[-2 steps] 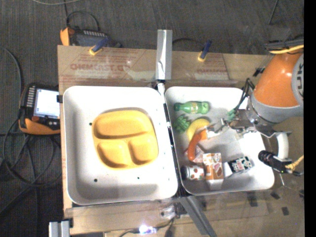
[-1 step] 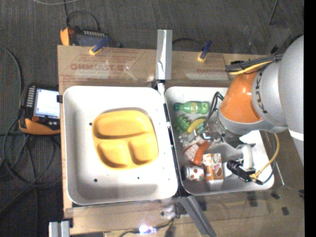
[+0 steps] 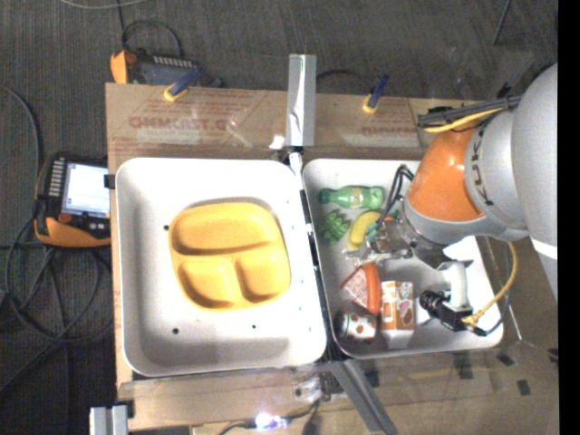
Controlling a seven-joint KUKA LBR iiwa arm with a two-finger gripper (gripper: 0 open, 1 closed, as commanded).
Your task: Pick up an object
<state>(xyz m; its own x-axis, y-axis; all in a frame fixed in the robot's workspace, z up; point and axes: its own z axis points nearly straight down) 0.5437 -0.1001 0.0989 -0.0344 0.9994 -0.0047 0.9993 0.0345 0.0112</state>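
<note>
Near edge of the right bin [image 3: 485, 268], a shallow white plastic tub: small round can [image 3: 360, 326], shiny metal with a red label. Touches a boxy printed carton [image 3: 397, 311] just to its right. Just behind these, a smooth orange-red wedge [image 3: 362, 285], lying tilted.

Level with it, in the middle of the left bin [image 3: 145, 243]: a glossy yellow tray [image 3: 233, 252], moulded into three rounded compartments.

Over the right bin's middle, the gripper [image 3: 385, 241], dark metal, close above the wedge and a curved yellow banana [image 3: 362, 229]. Open or closed: cannot tell.

Left of the banana, near the bin's left wall, a knobbly dark green piece [image 3: 333, 229]. Toward the far edge, a translucent green bottle [image 3: 353, 197] on its side.

Beyond both bins, flat brown board of the tabletop [image 3: 199, 125].
</note>
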